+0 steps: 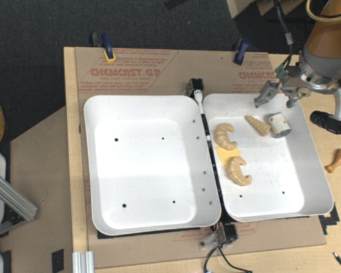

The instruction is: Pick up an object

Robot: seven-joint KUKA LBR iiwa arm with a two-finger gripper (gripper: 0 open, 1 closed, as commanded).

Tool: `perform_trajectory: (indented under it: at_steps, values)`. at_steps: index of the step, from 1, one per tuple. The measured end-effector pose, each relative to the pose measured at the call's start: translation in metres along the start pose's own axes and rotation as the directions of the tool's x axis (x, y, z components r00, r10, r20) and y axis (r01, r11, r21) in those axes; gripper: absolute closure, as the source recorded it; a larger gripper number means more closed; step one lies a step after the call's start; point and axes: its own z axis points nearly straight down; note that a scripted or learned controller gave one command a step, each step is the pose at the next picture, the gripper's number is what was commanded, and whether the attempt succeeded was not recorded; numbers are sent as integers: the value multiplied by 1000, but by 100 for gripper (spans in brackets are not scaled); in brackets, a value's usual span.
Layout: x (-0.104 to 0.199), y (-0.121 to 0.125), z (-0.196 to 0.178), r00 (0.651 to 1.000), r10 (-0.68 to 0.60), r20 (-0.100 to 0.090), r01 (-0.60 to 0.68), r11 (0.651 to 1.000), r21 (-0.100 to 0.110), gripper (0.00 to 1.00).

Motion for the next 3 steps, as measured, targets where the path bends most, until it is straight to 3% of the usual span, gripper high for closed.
perform_trajectory:
  at_steps: [1, 2, 3]
  values:
    - [-48, 15, 121, 1000, 3, -4, -3, 1000, 4, 0]
    - [-47, 16, 105, 1000, -1, 2, 1, 1000, -2, 100]
    - [63, 6, 43, 1000, -9, -3, 9, 1000, -2, 100]
